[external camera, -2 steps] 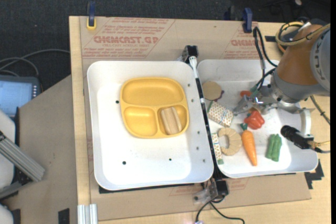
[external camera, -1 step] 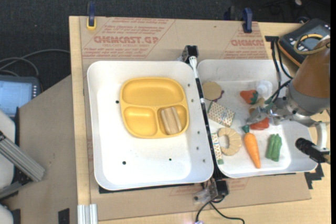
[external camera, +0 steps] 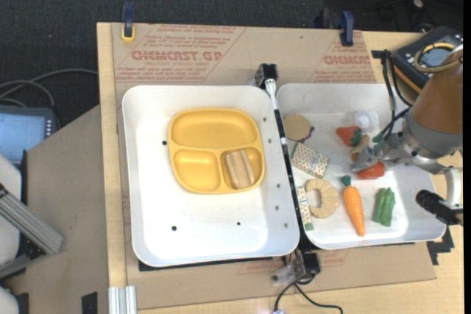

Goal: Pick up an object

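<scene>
Red toy (external camera: 370,171) in the right bin (external camera: 412,233), long axis left–right, touching my end effector (external camera: 366,158) on its near side; carrot (external camera: 354,208) nearer still. I cannot tell whether the end effector is apart or together.

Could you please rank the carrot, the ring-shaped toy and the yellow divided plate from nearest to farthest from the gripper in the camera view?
From the gripper:
1. Carrot, just below it in the right bin.
2. Ring-shaped toy, further left, near the divider.
3. Yellow divided plate, across in the left bin.
</scene>
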